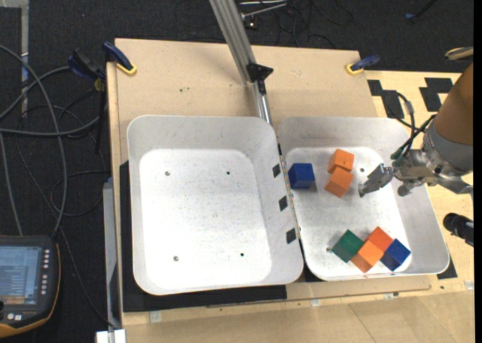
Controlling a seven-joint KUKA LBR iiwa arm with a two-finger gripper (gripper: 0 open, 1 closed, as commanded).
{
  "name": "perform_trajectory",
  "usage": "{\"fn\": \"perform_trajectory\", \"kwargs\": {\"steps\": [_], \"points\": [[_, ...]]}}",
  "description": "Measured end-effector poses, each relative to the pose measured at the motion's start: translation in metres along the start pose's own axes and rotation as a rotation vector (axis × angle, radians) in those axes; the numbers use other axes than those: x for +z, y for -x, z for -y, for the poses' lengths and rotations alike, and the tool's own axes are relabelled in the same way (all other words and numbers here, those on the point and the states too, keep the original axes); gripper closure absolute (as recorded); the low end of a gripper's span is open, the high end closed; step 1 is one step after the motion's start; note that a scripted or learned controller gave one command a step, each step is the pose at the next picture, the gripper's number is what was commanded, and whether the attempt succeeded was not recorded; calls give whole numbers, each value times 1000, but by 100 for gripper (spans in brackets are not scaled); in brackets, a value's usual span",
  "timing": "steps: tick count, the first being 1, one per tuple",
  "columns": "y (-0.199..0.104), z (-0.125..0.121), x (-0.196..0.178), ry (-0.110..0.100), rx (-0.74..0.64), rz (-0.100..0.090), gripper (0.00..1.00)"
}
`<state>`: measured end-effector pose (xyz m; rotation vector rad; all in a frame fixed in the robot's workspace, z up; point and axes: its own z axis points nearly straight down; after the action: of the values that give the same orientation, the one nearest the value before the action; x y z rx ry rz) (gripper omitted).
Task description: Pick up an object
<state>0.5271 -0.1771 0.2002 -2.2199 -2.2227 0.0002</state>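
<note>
Blocks lie loose in the right bin point(422, 217), seemingly scattered as picking targets; two orange blocks point(340, 172) touch near its middle, a blue block point(302, 176) sits just beside the divider, and a green block point(348, 246), an orange one point(373, 248) and another blue one point(395, 254) crowd the near edge. The gripper point(374, 180) hangs just right of the orange pair, probably lined up for them; how far its fingers are apart I cannot tell, and nothing shows between them. The left bin point(151, 206) sits alongside.
</note>
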Motion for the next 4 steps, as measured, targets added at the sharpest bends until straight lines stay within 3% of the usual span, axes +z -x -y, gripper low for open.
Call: {"fn": "perform_trajectory", "kwargs": {"steps": [1,3,4], "points": [[0,0,0,0,1,0,0],[3,7,107,-1,2,1,0],[4,6,95,3,2,1,100]]}}
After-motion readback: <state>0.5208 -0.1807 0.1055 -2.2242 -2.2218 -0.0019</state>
